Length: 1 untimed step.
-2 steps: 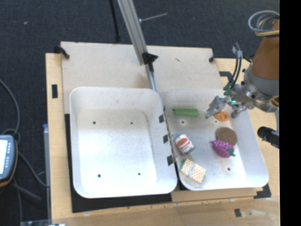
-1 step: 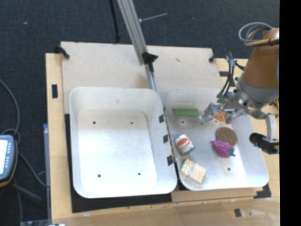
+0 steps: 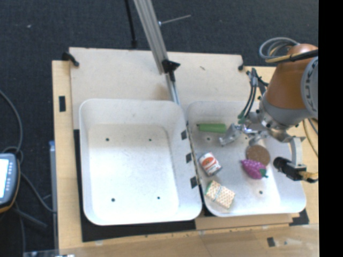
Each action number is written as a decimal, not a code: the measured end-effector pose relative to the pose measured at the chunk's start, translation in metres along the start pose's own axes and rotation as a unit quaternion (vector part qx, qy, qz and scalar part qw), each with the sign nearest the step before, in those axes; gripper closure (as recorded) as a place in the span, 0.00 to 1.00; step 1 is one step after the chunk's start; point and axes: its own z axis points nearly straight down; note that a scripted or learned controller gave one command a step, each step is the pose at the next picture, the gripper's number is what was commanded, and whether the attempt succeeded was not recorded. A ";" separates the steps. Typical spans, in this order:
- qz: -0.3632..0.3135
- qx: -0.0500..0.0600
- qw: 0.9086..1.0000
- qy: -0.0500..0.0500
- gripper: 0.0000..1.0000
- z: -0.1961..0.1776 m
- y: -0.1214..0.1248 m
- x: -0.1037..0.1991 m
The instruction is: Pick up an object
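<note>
Rising toward the lens, a ribbed aluminium pole (image 3: pixel 151 28) stands from the back of the bench (image 3: pixel 118 71), clamped where the two bins meet. My guess is it carries the camera, which would explain why it sits centred over both.

The left bin (image 3: pixel 134 159) is a shallow white tray with rounded corners, a speckled floor and a few small dark holes. The right bin (image 3: pixel 289 202) is its twin and holds everything worth picking, all loosely scattered and well apart from one another, so each can likely be taken alone.

A slim green stick (image 3: pixel 211 127) lies flat near the back. Toward the front are a short red-and-white can (image 3: pixel 210 164) on its side and a small patterned box (image 3: pixel 220 195), yellowish and soft-edged, close to the front wall. Further right lie a knobbly purple cluster (image 3: pixel 253 168), like toy grapes, and a flat brown disc (image 3: pixel 258 154) just behind it, matt like cork.

The arm (image 3: pixel 286 90) reaches in low from the right. Its metal gripper (image 3: pixel 229 137) sits low over the bin floor just beside the stick's right end; nothing shows inside it. Whether it is spread or pressed together I cannot tell at this slant. The stick seems the likely target, though it is thin and smooth and lying flat gives little to catch
</note>
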 end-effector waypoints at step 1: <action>0.001 0.000 1.000 0.000 0.00 0.047 0.007 0.004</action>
